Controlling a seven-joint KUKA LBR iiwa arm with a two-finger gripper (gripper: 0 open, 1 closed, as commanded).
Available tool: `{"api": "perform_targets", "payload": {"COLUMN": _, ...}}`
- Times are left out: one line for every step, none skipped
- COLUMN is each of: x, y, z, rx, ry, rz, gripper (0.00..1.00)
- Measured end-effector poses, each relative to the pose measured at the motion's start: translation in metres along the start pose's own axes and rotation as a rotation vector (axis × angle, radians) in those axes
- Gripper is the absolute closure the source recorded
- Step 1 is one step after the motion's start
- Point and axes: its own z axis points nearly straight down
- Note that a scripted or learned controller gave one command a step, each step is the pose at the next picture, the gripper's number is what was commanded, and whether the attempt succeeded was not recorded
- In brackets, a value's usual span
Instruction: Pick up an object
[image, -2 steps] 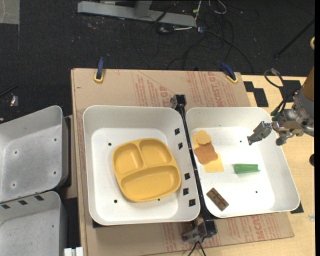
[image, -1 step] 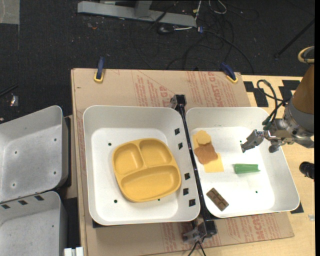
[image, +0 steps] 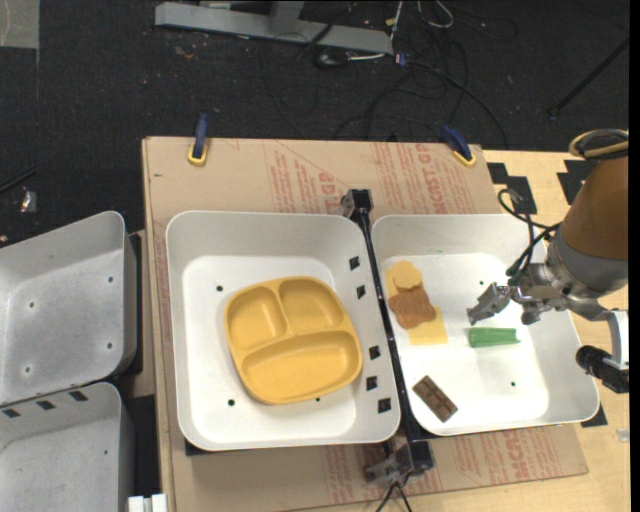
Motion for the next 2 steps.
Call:
{"api": "perform_targets", "payload": {"x": 0.001, "y": -0.001, "z": 0.043, "rx": -0.002, "ry": 0.000, "rz": -0.001, "gripper": 0.00}}
{"api": "perform_targets", "payload": {"x": 0.001, "y": 0.000, "z": 0.031, "rx": -0.006, "ry": -0.001, "rz": -0.001, "gripper": 1.00}}
